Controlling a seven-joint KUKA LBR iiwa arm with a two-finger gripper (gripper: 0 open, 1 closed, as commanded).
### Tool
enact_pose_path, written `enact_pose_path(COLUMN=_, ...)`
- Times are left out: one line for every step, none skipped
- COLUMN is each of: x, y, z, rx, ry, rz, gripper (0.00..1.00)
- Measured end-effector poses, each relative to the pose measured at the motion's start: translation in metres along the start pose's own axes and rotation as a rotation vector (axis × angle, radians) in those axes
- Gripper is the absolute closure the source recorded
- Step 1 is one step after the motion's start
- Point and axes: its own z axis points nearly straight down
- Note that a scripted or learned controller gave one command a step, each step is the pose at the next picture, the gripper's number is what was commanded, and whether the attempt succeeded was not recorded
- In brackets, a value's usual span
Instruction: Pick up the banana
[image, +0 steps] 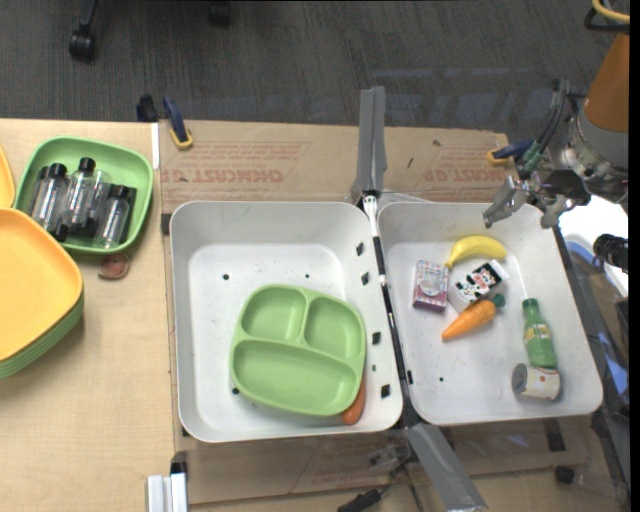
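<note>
— Banana, the curved yellow plastic one (476, 247), where did it lie?

— Near the back of the right-hand shallow white bin (575, 395), arched over a small black-and-white patterned box (478, 283) and touching or nearly touching its top. A small pink carton (430, 286) sat to its left, an orange plastic carrot (470, 319) just in front of the box, and a green bottle (538, 334) with a grey-and-white cup (537, 383) further toward the arm's side.

— And the two-finger gripper (520, 200)?

— It hung above the bin's back rim, up and to the right of the banana, well apart from it. Nothing lay between its parts; whether it stood spread or closed I could not tell.

— So which step was in hand?

— The approach, I judged. No contact was made, and the banana rested untouched on the bin floor.

— What did the next move call for?

— Shifting toward the camera's left and front, then coming down over the banana's middle, with the jaws across its narrow width. The box sat so near that a low or skewed descent might have nudged it instead.
</note>
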Motion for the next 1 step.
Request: enact_pose_path(x=-0.0303, y=0.0212, z=0.1009, rx=-0.001, ry=0.0, rz=-0.076, gripper=0.0)
